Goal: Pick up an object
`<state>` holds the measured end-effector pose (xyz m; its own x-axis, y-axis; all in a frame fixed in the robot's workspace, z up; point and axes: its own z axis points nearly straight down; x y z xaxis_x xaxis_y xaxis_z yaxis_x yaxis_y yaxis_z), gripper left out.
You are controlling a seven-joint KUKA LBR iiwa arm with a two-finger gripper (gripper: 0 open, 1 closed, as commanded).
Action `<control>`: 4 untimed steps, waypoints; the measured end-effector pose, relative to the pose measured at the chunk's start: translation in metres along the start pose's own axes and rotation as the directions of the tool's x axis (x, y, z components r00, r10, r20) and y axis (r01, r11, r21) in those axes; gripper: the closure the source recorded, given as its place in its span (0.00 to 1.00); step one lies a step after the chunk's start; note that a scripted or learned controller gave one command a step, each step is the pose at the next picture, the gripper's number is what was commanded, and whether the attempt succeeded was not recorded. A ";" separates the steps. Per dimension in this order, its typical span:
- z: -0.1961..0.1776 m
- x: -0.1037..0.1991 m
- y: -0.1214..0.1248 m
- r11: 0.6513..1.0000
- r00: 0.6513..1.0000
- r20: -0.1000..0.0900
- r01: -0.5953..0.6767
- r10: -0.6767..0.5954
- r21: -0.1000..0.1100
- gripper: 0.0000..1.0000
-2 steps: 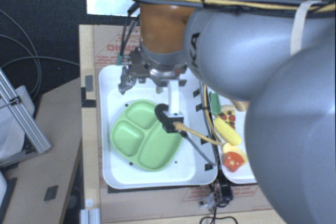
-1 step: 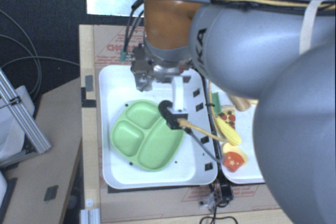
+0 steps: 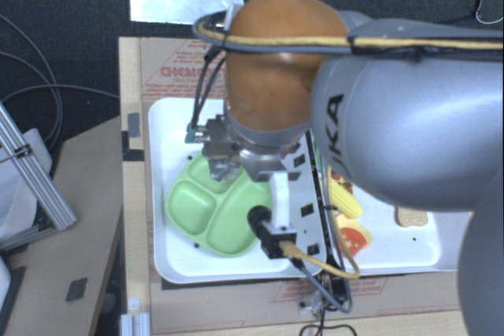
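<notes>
A light green divided plate point(image 3: 206, 214) lies in the left white bin point(image 3: 161, 161), toward its front. The arm's orange band and grey wrist hang right over the plate's upper right part, and the gripper point(image 3: 236, 169) reaches down there, its tips hidden by the wrist body. In the right bin point(image 3: 429, 248) a yellow corn-like piece point(image 3: 343, 197) and a red-and-orange item point(image 3: 352, 238) lie near the dividing wall. A small tan object point(image 3: 411, 216) rests further right.
The big grey arm link covers most of the right bin and the upper right of the view. Cables point(image 3: 315, 256) hang off the wrist over the bins' front edge. A metal frame point(image 3: 35, 177) stands at the left on the bench.
</notes>
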<state>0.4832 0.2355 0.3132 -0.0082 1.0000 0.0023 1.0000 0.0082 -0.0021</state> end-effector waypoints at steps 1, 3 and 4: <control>-0.010 -0.001 0.004 1.000 1.000 0.000 0.004 -0.004 -0.004 1.00; 0.092 -0.001 0.001 1.000 1.000 0.002 -0.004 0.004 0.001 1.00; 0.172 -0.002 0.041 1.000 1.000 0.003 -0.009 0.009 -0.001 1.00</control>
<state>0.5234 0.2338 0.1407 0.0004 1.0000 -0.0006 1.0000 -0.0004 -0.0010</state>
